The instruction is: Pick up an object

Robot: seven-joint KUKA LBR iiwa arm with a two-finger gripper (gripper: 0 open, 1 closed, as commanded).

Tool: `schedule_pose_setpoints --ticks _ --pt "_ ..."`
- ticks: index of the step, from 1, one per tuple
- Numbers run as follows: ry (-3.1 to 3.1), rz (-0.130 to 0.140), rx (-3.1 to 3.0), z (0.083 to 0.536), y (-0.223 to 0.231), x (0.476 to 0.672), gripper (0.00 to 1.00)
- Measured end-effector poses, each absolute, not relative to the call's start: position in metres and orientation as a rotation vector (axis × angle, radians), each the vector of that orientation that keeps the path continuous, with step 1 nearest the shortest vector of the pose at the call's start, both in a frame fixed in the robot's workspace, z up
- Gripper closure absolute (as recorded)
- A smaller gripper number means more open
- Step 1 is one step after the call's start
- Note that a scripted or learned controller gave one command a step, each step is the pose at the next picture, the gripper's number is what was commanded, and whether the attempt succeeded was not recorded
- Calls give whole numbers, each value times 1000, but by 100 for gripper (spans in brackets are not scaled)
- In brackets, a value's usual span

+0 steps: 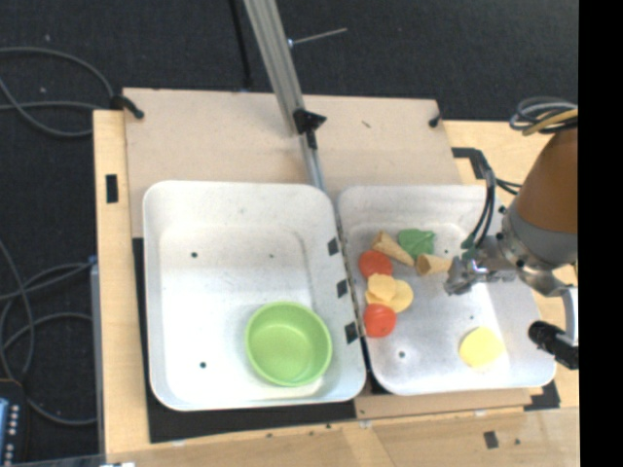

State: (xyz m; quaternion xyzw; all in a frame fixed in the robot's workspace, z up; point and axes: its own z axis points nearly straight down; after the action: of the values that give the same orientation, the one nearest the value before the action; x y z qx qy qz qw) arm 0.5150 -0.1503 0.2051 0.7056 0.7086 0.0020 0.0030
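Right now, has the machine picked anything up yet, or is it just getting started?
Nothing looks picked up yet. The claw hangs over the right bin, beside a tan piece, with the toy food pile and yellow ball lying loose. Grabbing and lifting remain. The green bowl sits in the left bin.

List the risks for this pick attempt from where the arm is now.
1. The small toys lie bunched together: the tan wedge, green piece, red ball and yellow lump touch or overlap, so a grasp may catch two or slip.
2. The gripper sits beside the cluster, not over one item; closing here may miss.
3. The lower red ball hugs the right white bin wall, likely blocking a finger.
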Motion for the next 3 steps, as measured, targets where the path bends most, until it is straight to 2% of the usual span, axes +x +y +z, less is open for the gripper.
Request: schedule_pose_setpoints --ticks 1,3 --pt "2221 5 2213 253 -158 521 100" --pt "2227 1 2214 231 -60 568 100"
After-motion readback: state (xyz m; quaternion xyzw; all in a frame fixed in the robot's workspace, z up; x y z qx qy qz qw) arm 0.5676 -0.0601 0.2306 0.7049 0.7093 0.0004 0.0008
